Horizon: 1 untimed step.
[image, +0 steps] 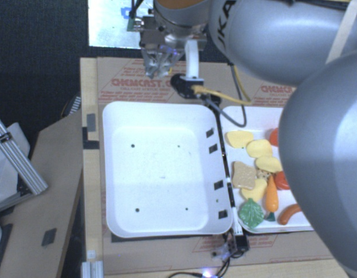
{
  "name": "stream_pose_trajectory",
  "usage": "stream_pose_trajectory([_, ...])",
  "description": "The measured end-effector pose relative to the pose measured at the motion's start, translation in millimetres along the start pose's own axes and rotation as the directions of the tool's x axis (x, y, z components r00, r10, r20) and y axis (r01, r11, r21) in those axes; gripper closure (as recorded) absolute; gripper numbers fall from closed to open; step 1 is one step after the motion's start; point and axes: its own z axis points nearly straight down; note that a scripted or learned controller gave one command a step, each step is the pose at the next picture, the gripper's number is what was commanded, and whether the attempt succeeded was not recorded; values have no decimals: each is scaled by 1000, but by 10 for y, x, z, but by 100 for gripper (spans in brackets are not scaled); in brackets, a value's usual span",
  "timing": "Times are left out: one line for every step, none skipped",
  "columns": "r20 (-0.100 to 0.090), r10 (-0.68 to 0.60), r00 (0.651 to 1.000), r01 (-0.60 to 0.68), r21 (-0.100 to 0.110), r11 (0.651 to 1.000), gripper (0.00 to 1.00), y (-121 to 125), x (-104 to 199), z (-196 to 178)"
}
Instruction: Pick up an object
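My gripper [158, 64] hangs high over the brown cardboard just beyond the far edge of the left bin [117, 155]; I see nothing in it. The right bin [253, 113] holds a cluster of toy foods: a pale yellow piece [239, 138], two more yellow pieces [260, 149], a tan bread slice [244, 175], an orange carrot [272, 194], a green leafy piece [251, 212], a red-orange sausage [288, 214] and a red piece [274, 136]. The arm's big grey body [317, 97] hides the right part of that bin.
A black cable with clips [221, 155] runs along the divide between the two bins. Brown cardboard [126, 77] lies under both. An aluminium frame [16, 161] stands at the far left beside the bench.
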Motion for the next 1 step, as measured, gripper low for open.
stream_pose_trajectory([-10,0,1000,0,-34,999,100,-22,9,-1859])
